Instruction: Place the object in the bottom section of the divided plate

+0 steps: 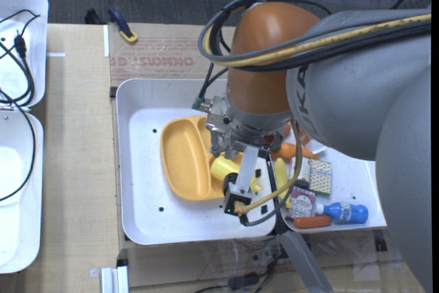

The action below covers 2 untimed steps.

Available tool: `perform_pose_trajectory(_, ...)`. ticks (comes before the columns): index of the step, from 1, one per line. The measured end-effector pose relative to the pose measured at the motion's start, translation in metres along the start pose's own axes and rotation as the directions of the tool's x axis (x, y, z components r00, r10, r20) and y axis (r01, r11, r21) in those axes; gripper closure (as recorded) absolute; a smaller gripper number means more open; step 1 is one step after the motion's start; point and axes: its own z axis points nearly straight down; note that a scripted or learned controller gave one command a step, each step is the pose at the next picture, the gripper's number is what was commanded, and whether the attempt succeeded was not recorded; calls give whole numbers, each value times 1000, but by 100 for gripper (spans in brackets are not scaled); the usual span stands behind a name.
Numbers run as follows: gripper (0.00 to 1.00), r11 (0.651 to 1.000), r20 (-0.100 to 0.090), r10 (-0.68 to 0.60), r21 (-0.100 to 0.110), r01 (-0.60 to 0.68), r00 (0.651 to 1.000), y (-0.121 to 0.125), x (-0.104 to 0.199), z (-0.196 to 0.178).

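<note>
Far left of the yellow plate (184, 158), black cables (20, 72) loop across two white trays (17, 216) at the counter's edge. The plate lies in the left white bin (137, 168), right of the bin's middle. A yellow object (223, 167) sits against the plate's right rim, under the arm (267, 58). The wrist hides the jaws, so I cannot tell whether they are apart, together or clamped on anything. Further right of the plate, the second bin (367, 182) holds an orange carrot (296, 149), a patterned packet (320, 177), a red sausage (310, 221) and a blue bottle (346, 213).
</note>
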Motion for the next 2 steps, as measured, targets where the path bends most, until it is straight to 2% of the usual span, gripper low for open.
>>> perform_pose_trajectory(1,100,987,0,-158,1,158,987,-17,40,24)
perform_pose_trajectory(2,0,987,0,-158,0,158,987,-17,40,24)
